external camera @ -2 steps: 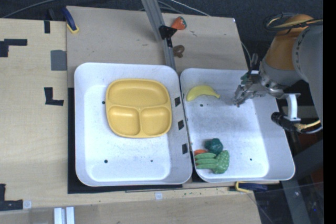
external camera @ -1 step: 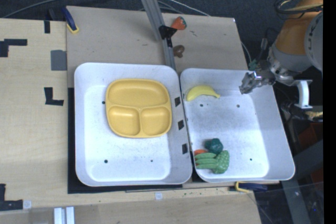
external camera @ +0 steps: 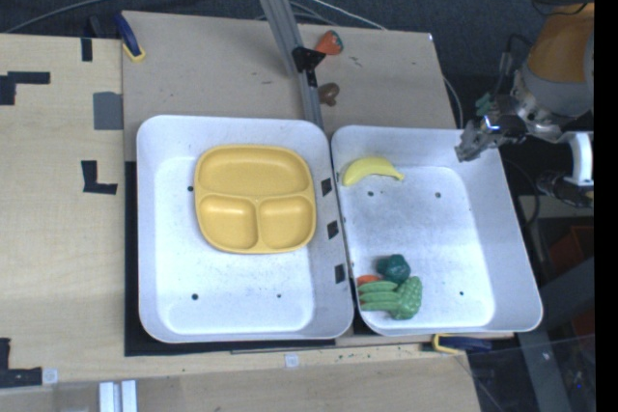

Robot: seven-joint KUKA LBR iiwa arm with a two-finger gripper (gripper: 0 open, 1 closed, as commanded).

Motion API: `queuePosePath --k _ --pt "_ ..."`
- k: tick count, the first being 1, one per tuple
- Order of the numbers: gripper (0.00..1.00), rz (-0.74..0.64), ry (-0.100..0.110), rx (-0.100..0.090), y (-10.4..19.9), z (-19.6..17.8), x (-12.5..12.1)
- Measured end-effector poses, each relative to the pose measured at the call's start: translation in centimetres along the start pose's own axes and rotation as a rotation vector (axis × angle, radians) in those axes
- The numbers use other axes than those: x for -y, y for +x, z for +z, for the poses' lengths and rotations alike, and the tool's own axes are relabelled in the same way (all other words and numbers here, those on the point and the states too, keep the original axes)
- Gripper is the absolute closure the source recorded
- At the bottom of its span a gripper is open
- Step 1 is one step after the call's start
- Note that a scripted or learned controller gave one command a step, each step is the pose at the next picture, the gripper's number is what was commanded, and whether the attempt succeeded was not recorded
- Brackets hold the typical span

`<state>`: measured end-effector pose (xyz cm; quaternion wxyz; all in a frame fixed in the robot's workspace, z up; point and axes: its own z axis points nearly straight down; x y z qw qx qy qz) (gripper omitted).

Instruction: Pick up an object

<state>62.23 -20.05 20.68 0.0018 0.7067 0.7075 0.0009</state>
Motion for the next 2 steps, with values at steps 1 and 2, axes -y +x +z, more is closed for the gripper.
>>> queuePosePath --k 1,2 --pt "1.0 -0.001 0.0 0.0 0.1 -4.1 -0.1" --pt "1.0 -0.004 0.006 -0.002 4.7 -3.2 -0.5"
